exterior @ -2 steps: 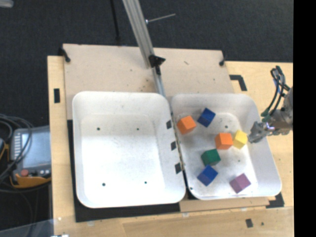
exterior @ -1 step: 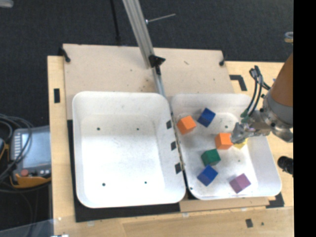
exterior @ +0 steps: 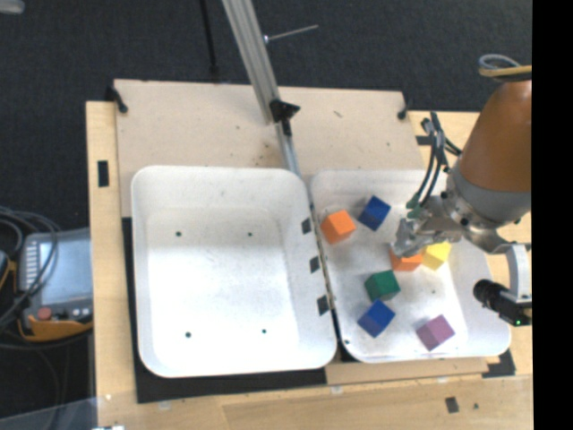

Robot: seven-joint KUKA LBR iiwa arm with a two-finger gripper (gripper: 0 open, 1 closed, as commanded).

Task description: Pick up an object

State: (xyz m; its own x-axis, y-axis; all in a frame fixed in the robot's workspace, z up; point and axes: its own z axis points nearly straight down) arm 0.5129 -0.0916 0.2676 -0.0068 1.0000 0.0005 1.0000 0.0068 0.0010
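Several coloured blocks lie in the right bin (exterior: 474,330). An orange block (exterior: 337,226) and a blue block (exterior: 375,212) sit near its upper left. A green block (exterior: 382,285), another blue block (exterior: 376,318) and a purple block (exterior: 435,331) lie lower down. My gripper (exterior: 408,245) reaches down right over a small orange block (exterior: 408,261), with a yellow block (exterior: 436,255) just to its right. The fingertips are down at the orange block's top.
The left bin (exterior: 143,240) stands beside the right one, with small clips (exterior: 315,264) along the shared rim. A slanted aluminium post (exterior: 255,52) rises behind the bins. The arm's orange band (exterior: 501,133) hangs over the right bin's far right.
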